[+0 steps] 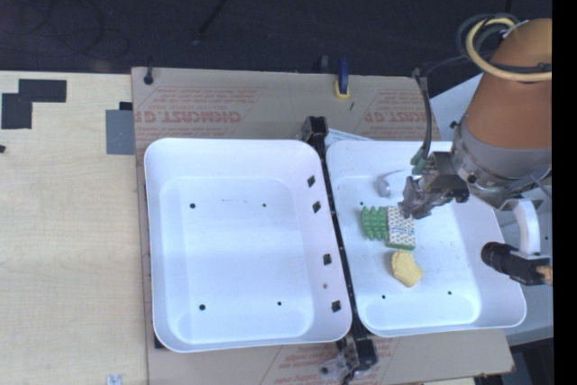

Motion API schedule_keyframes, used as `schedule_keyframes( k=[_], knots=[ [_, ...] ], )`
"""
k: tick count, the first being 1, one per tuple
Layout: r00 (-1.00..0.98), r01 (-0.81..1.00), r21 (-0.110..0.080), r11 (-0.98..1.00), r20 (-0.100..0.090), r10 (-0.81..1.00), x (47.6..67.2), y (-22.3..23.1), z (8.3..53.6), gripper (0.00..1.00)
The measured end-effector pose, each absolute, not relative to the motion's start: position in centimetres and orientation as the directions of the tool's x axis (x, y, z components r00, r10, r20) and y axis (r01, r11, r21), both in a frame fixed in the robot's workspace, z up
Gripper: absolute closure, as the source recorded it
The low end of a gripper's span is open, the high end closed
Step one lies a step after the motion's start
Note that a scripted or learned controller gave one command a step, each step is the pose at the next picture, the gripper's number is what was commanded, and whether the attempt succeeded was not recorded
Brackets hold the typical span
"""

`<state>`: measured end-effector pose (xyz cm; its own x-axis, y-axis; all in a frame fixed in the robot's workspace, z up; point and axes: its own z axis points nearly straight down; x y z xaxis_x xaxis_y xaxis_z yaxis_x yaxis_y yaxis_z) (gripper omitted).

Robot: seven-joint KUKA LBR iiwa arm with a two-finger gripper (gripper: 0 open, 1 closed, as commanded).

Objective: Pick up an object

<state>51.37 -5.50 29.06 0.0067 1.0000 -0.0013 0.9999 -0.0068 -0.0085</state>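
Hovering over the right bin (491, 307), the gripper (416, 207) touches a green-and-white block (389, 225) beside a yellow piece (406, 268); whether it grips is unclear

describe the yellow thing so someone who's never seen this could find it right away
Of the two white bins, look in the right-hand bin, where the gripper reaches in. The yellow object lies towards its near edge, just below a green piece and a speckled block. It is the only yellow, rounded lump there.
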Motion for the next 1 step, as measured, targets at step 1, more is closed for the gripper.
schedule_keyframes(
  k=[1],
  knots=[
    [0.007,1.000,-0.006,-0.007,-0.001,1.000,47.33,-10.94,28.29,1.00]
  ],
)
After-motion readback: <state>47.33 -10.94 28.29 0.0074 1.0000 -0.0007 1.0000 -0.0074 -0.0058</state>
